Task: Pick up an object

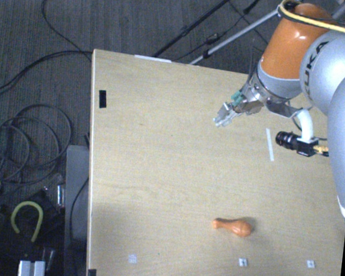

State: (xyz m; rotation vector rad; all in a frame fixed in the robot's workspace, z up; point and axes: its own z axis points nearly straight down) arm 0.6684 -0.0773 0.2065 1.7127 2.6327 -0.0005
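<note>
Toward the far right of the desk we see the grey arm with its orange band reaching in, its claw hanging over the pale wooden surface. We cannot tell whether the claw is open or closed, since its tip is small and blurred from this slanted angle, and we see no object between its tips. Near the front of the desk, well apart from the claw and slightly to its right, lies a small orange pear-shaped object, resting on its side with the narrow end pointing left. Between the two, just right of the claw, a thin white stick lies flat on the desk. A black cable connector juts from the arm beside it. Small black and white markers dot the near right corner, and a black mark sits at the far left edge. On the floor to the left we see coiled black cables and a green hook-shaped tool.
</note>
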